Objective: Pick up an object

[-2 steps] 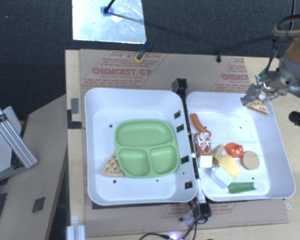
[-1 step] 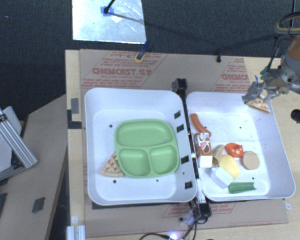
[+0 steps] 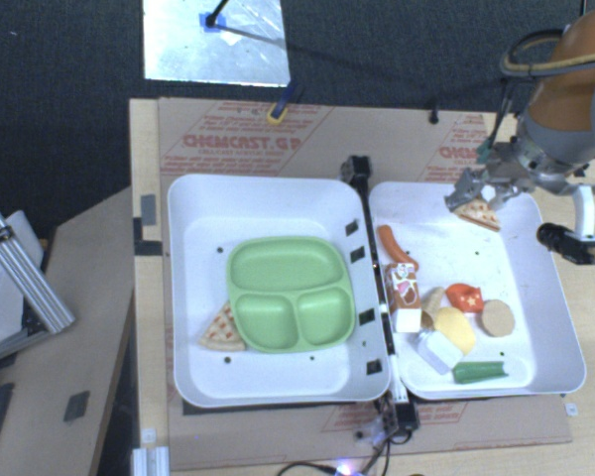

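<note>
Gripper [image 3: 479, 192] over right bin [image 3: 545, 296], seemingly pinching pizza slice [image 3: 478, 214]; green tray [image 3: 288, 294] left bin

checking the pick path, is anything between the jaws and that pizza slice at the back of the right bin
Nothing visible stands between them. The gripper is right over the pizza slice, which lies by itself at the back of the right bin, apart from the other food items.
</note>
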Robot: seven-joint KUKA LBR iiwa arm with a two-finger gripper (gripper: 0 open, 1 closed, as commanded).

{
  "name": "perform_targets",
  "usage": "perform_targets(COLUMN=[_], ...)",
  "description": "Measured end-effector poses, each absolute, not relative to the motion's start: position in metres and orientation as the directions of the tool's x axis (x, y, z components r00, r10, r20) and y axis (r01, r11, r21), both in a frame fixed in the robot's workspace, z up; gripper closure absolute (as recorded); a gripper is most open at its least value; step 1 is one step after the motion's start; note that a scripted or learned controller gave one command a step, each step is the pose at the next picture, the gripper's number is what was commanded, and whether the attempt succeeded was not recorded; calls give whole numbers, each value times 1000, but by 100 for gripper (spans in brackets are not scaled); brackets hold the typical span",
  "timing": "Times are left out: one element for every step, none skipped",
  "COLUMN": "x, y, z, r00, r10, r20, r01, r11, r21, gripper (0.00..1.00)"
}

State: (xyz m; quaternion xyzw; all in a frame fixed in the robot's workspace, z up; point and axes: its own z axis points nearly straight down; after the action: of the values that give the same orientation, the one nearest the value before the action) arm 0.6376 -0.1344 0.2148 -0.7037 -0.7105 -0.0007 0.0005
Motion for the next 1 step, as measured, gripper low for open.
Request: perform_targets(x=[626], y=[-79], z=[214], r00=[-10], r10=[1000], r20=[2], r01=[1000], r11=[10], r21=[1], gripper=[100])
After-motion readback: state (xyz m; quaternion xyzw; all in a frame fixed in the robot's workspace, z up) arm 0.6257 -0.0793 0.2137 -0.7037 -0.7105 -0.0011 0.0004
